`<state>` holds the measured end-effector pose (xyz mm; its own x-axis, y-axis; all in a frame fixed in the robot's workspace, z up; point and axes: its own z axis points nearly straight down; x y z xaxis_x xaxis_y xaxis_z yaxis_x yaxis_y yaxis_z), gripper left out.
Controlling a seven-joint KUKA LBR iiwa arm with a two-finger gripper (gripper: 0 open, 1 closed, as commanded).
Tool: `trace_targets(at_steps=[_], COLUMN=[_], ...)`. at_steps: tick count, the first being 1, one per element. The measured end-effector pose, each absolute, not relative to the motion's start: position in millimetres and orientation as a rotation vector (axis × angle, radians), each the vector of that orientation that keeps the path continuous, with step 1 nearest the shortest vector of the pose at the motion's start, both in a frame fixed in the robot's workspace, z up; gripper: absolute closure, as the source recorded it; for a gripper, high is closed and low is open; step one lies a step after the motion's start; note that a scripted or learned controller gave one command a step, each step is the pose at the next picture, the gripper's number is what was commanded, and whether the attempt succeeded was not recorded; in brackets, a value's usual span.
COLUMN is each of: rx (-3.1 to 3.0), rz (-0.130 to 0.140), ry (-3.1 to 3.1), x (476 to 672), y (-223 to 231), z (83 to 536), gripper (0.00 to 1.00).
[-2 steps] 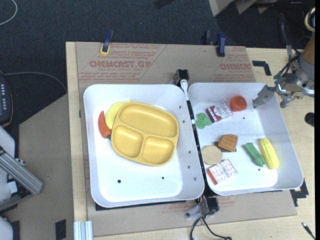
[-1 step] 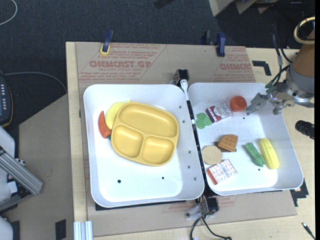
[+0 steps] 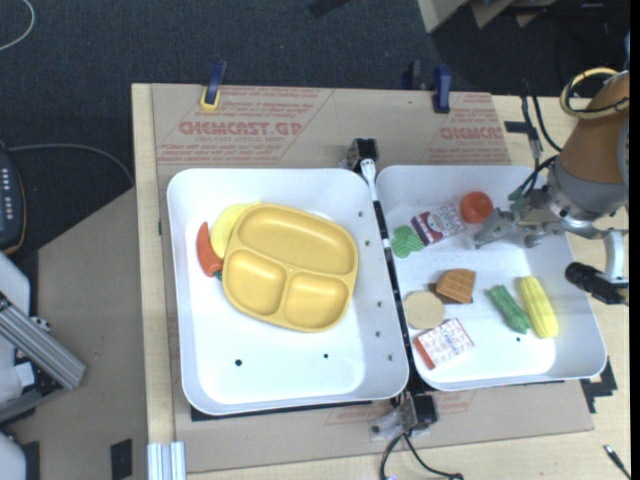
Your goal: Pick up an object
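- Objects for picking lie loose in the right bin (image 3: 575, 363): a red ball (image 3: 476, 207) near its far edge, a small printed packet (image 3: 435, 225) and a green piece (image 3: 406, 240) beside the inner wall.
- Mid-bin sit a brown wedge (image 3: 456, 285) and a tan round disc (image 3: 424, 310); a red-and-white packet (image 3: 444, 343) lies near the front edge.
- A green pod (image 3: 508, 308) and a yellow corn cob (image 3: 539, 306) lie side by side toward the right edge.
- The gripper (image 3: 512, 225) is low over the far right part of that bin, just right of the red ball; nothing is visibly between its fingers, and whether they are apart or together cannot be told.
- The left bin (image 3: 200, 363) carries a yellow divided tray (image 3: 289, 265), with a red piece (image 3: 207, 251) at its left rim.
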<state>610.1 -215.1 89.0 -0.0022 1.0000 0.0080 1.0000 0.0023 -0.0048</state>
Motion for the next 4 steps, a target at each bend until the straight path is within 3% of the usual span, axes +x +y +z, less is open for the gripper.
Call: trace_targets(at_steps=[1,2,3,4], rx=[-2.216,-2.220,-2.227,-2.226], rz=[-0.003,-0.004,-0.004,-0.004], ry=[-2.221,-2.224,-2.226,-2.227], x=[611.0,611.6,603.2,607.1], y=[-213,-214,-216,-218], z=[85,97,150,194], gripper=[0.00,1.00,1.00,1.00])
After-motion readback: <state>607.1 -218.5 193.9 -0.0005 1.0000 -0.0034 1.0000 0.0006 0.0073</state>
